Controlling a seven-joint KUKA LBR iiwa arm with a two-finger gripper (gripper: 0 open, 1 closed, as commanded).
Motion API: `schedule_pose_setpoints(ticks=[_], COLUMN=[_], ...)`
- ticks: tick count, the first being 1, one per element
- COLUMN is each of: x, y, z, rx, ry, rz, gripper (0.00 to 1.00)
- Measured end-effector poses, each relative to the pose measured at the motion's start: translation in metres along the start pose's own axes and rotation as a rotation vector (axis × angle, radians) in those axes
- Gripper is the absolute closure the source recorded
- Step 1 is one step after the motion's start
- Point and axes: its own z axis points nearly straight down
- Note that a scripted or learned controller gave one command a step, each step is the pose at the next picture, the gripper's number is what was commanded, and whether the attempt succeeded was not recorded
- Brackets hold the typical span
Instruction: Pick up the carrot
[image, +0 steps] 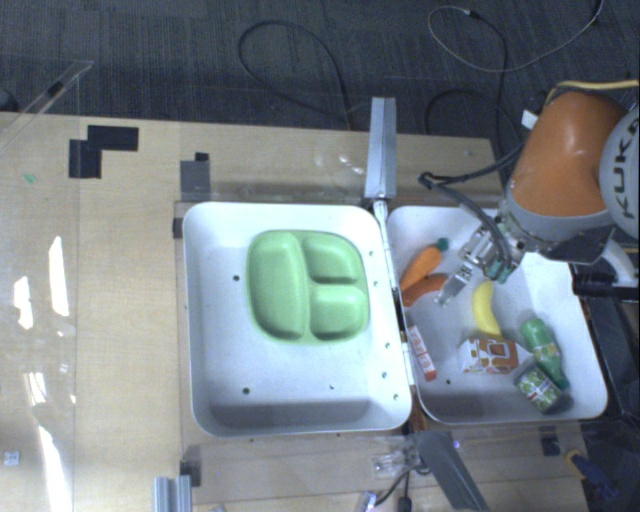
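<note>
Orange carrot (424, 264), yellow banana (486, 310), pale green divided tray (305, 285), white bins (210, 330), green can (540, 388), orange-white patterned carton (488, 354), tan wood worktop (100, 330).

The arm (580, 160) is cut off by the frame edge at 3 o'clock. The end effector (462, 283) is blurred; finger state indeterminate. The carton (488, 354) print is too small to read.

In the right white bin (590, 395), the orange carrot (422, 266) lies against the upper-left wall, the metal divider (381, 150) beside it. Bare floor opens below it; the yellow banana (486, 309), small carton (487, 354) and green bottles (541, 362) crowd the lower right.
</note>
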Motion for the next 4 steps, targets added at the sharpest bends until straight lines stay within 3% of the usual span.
schedule_pose_setpoints(ticks=[1,2,3,4], x=[-0.018,-0.05,-0.062,-0.068], y=[0.013,0.008,0.031,0.039], z=[-0.021,0.05,0.083,0.082], rx=[0.001,0.002,-0.015,0.001], ry=[0.001,0.003,-0.02,0.0], rz=[0.282,0.169,0.006,-0.224], gripper=[0.0,0.0,0.0,0.0])
